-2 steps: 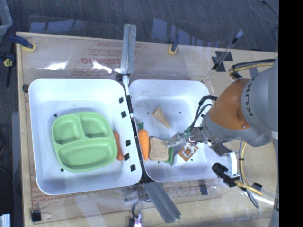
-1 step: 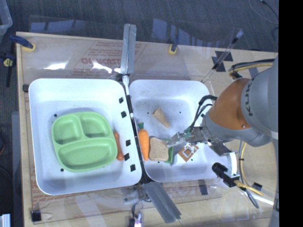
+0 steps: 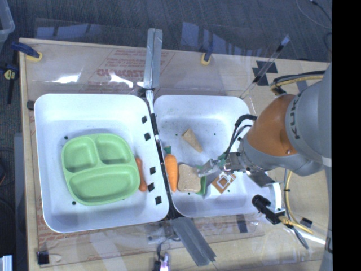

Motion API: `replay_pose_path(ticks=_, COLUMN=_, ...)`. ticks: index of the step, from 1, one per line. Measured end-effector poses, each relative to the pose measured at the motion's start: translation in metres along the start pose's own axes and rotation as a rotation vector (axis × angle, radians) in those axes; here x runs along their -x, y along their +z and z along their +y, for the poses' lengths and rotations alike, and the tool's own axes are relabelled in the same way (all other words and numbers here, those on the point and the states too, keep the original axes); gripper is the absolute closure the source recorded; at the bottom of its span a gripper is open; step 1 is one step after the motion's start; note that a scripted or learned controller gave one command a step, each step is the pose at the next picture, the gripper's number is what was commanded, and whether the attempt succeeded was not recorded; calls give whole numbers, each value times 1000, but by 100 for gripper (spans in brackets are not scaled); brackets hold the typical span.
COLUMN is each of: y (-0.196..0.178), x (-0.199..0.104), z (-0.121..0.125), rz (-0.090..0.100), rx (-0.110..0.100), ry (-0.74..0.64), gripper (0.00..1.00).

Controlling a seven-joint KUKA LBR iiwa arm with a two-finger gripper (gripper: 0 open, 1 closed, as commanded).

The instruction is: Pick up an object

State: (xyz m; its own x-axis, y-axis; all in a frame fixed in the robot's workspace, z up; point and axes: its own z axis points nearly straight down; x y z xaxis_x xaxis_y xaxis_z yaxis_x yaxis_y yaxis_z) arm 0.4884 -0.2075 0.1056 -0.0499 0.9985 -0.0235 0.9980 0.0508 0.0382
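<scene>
In the right bin [image 3: 217, 107] lie a carrot [image 3: 171, 171], a slice of bread [image 3: 189, 178] next to it, and a tan wedge [image 3: 192, 140] farther back. A small orange-and-white item [image 3: 224, 182] lies by the bread's right side. My gripper [image 3: 212, 169] is low in the right bin, just right of the bread slice and above the small item. A green bit [image 3: 203, 187] shows at the bread's right edge. The arm's orange band [image 3: 271, 131] hangs over the bin's right wall.
The left bin [image 3: 51, 112] holds a green divided tray [image 3: 100, 168] and a second small carrot [image 3: 140, 174] against its right wall. A black-clipped divider [image 3: 152, 151] separates the bins. Cables run along the bench at the right.
</scene>
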Motion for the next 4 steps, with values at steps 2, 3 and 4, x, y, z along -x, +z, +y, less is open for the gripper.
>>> replay_pose_path(ticks=2, y=-12, x=6, z=4, rz=-1, rx=4, ry=6, gripper=100)
replay_pose_path(ticks=3, y=-12, x=6, z=4, rz=-1, rx=4, ry=5, gripper=0)
replay_pose_path(ticks=4, y=11, x=-28, z=-2, rz=22, rx=-29, ry=-52, gripper=0)
